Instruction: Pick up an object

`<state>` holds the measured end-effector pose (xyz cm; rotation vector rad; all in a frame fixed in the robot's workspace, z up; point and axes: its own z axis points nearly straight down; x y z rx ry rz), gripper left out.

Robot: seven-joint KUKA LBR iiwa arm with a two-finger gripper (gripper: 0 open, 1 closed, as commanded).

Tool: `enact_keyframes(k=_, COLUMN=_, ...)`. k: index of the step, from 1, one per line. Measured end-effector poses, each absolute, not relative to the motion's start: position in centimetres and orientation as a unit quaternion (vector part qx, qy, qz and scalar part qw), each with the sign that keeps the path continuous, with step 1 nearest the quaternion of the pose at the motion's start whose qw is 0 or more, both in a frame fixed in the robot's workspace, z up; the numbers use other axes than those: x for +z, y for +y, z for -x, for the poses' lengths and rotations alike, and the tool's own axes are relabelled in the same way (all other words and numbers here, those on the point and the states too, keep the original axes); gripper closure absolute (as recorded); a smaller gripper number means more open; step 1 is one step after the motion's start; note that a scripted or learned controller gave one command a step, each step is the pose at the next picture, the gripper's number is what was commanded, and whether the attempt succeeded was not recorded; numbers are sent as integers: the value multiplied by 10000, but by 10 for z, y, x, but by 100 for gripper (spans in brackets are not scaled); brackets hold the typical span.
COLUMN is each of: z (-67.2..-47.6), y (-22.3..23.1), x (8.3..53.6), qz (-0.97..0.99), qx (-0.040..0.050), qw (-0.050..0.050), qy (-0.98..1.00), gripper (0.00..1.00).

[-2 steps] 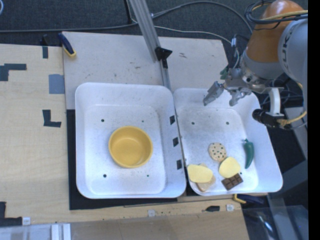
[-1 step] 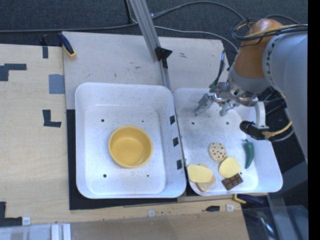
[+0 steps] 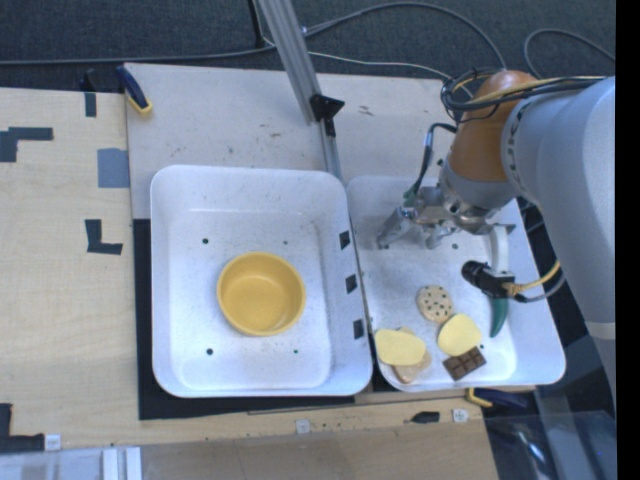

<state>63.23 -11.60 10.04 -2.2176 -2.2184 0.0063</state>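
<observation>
The bench (image 3: pixel 60 268) at the left of the frame is pale wood with dark and grey tape marks (image 3: pixel 110 168) on it. A small blue and yellow tool (image 3: pixel 135 90) lies at the upper left, near the bench's far corner. A metal pole (image 3: pixel 290 48) slants down from the top edge and ends at the gap between the two bins.

The left bin (image 3: pixel 190 218) sits in the middle of the frame. A yellow bowl (image 3: pixel 261 293) stands upright in its lower half, mouth up. Three black clips (image 3: pixel 352 284) run down the bin's right rim.

The right bin (image 3: pixel 390 278) touches it on the right. The gripper (image 3: pixel 412 233) is over the bin's upper part, well apart from everything lying in the lower part. From this angle I cannot tell whether it is released or clenched. Above it is the orange band (image 3: pixel 480 148), and the grey arm (image 3: pixel 560 168) fills the upper right.

Below the gripper, near the bin's middle, lies a round speckled cookie (image 3: pixel 434 302). At the lower left of this bin a yellow slice (image 3: pixel 400 346) rests on a tan piece (image 3: pixel 408 373). A second slice (image 3: pixel 459 334) lies just below and right of the cookie, and a brown block (image 3: pixel 464 364) touches its lower edge. Right of the cookie there is a narrow green strip (image 3: pixel 498 318), perhaps a loose item, though the view is too poor to be sure.
</observation>
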Motion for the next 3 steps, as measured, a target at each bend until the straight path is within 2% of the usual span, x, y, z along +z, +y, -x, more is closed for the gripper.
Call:
enact_keyframes(k=1, z=-634, y=-116, x=114, qz=7066, qx=2, qw=2, qy=-7076, gripper=100)
enact_keyframes(k=2, z=-637, y=-121, x=158, qz=7071, qx=-8, qw=-12, qy=-7071, gripper=100)
enact_keyframes(k=3, z=-640, y=-119, x=220, qz=7069, qx=-16, qw=-20, qy=-7073, gripper=100)
